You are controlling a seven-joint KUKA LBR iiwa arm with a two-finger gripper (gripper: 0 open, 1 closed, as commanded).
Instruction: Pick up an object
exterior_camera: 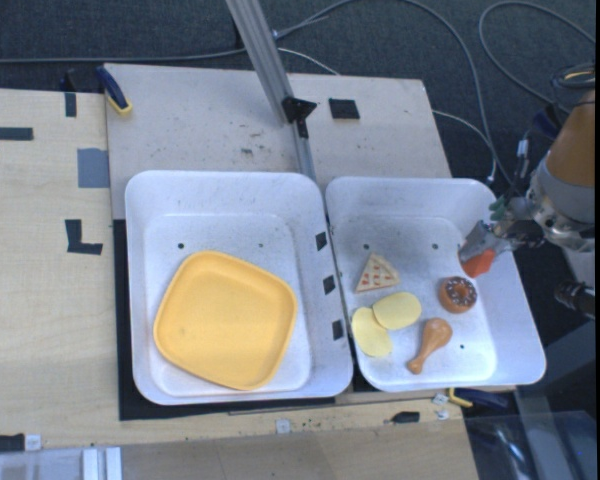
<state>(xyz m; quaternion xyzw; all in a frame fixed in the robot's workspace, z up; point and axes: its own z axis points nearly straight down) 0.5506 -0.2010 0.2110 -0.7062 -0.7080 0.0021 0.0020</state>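
Brightness: even and fairly bright over the worktop point(40, 268); the floor beyond it is dark.
Light source: overhead and diffuse, no hard direction visible.
Shadows: soft and faint; a thin one lies under the yellow plate point(225, 318), along its near edge.
Glare: mild sheen on the white bin point(140, 268) around the plate; nothing blown out.
Sharpness: soft overall, low resolution; small items right of the plate look smeared.
Tool: the tool point(480, 251), far right of the plate, is blurred.

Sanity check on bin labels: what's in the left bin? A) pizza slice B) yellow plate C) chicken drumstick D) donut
B: the yellow plate lies in the left bin; the drumstick, donut and pizza slice all lie in the right bin.
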